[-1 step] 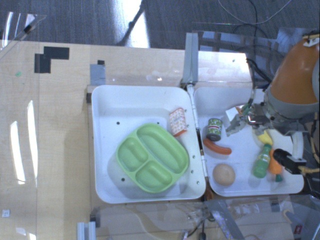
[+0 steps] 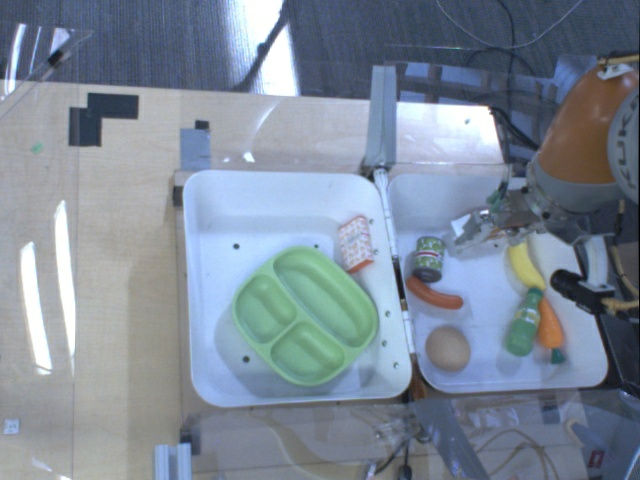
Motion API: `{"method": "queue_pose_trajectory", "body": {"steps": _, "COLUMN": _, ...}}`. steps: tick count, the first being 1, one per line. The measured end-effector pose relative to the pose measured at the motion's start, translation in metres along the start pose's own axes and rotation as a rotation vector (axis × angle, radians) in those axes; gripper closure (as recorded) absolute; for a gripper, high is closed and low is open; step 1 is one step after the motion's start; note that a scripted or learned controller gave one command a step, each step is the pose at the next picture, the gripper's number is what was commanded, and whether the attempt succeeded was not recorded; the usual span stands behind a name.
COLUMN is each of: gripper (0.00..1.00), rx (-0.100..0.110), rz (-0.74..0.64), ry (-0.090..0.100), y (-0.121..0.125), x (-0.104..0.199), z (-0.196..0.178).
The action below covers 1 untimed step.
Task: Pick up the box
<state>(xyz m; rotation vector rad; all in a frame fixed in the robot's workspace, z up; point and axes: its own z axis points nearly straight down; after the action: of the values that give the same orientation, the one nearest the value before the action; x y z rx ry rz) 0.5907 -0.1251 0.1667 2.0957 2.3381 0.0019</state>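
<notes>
Camera view: the box [image 2: 354, 243], small with a red-and-white print, is seen in the left bin [image 2: 205, 298], propped at a tilt against the dividing wall between the bins, just beside the upper right edge of the green divided plate [image 2: 304, 314]. That lean is judged to leave little room on the wall side for a clean pinch.

The gripper [image 2: 478, 230] is seen over the right bin [image 2: 590, 363], well apart from the box and on the wrong side of the divider. Whether the jaws are apart or together cannot be told; nothing is seen between them.

Below and left of the gripper a small green-labelled can [image 2: 429, 257] stands upright, with a sausage [image 2: 434, 295] and an egg [image 2: 447, 349] further down the bin. A banana [image 2: 525, 266], a green bottle [image 2: 522, 322] and a carrot [image 2: 550, 325] are clustered by the right wall.

The task is judged not yet begun: the arm must be carried across the divider. An approach from the plate side looks safest.
</notes>
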Motion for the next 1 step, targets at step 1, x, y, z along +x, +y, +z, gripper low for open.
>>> {"method": "queue_pose_trajectory", "body": {"steps": 1, "gripper": 0.00, "rx": 0.003, "rz": -0.010, "ry": 0.001, "y": 0.0412, "x": -0.0200, "z": 0.0759}}
